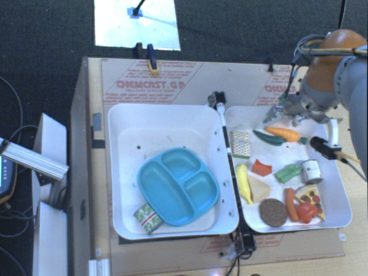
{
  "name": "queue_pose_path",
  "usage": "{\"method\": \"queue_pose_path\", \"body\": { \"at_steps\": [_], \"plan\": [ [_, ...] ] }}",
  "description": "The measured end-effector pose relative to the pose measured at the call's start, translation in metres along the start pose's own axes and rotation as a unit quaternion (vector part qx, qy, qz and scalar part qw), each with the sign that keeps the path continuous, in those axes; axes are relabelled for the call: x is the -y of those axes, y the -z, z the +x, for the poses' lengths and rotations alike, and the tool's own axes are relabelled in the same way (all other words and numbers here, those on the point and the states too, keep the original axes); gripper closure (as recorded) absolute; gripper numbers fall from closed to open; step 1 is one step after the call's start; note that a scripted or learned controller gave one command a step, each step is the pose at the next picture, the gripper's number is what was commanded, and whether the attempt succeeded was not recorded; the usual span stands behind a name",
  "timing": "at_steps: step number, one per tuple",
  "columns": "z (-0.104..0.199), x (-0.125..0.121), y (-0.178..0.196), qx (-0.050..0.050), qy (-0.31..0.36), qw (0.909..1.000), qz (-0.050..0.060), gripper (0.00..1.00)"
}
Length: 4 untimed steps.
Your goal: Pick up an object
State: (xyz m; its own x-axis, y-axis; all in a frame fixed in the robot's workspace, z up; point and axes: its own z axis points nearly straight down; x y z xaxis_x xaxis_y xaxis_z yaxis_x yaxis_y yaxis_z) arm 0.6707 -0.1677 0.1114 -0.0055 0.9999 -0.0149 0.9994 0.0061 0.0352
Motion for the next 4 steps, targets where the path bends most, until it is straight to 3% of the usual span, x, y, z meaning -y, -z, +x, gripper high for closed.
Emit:
{"method": "queue_pose_path", "body": {
  "at_steps": [1, 2, 3, 4],
  "plan": [
    [0.008, 0.009, -0.023, -0.007, -0.001, 0.9999, 0.014, 0.0],
    [0.007, 0.009, -0.014, -0.007, 0.0, 0.9999, 0.014, 1.0],
    [0.038, -0.002, 0.068, -0.007, -0.001, 0.9999, 0.014, 1.0],
    [0.087, 0.039, 0.107, -0.008, 0.0, 0.9998, 0.016, 1.0]
  ]
}}
